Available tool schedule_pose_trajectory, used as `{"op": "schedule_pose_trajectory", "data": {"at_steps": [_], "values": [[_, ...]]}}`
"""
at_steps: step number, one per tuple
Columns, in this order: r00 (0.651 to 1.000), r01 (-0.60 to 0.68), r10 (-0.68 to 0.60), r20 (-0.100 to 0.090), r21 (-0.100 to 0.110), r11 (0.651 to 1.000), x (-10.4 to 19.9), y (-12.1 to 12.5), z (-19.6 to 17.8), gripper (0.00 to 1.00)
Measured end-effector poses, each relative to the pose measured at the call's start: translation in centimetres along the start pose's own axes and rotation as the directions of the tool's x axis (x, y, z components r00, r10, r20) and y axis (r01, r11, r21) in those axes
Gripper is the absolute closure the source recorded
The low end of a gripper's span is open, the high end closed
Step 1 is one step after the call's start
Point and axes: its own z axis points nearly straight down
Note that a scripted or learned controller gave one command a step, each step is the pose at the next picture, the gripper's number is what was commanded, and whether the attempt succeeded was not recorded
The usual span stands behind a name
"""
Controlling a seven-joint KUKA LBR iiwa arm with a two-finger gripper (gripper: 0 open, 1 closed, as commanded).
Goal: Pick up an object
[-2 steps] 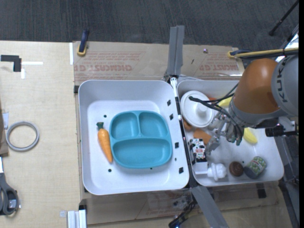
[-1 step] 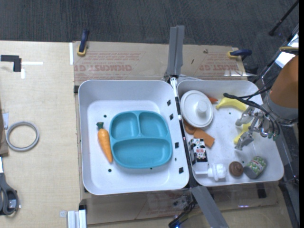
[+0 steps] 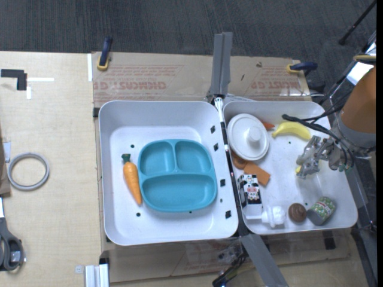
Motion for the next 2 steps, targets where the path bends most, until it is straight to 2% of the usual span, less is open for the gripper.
{"op": "schedule_pose_trajectory", "data": {"at_steps": [1,2], "values": [[1.000,-0.001,0.001,0.000,0.001,1.000,0.0,-0.1,0.0,0.00],[1.000,0.000,0.000,0.007,0.001,1.000,-0.2,0.0,-1.1,1.00]]}}
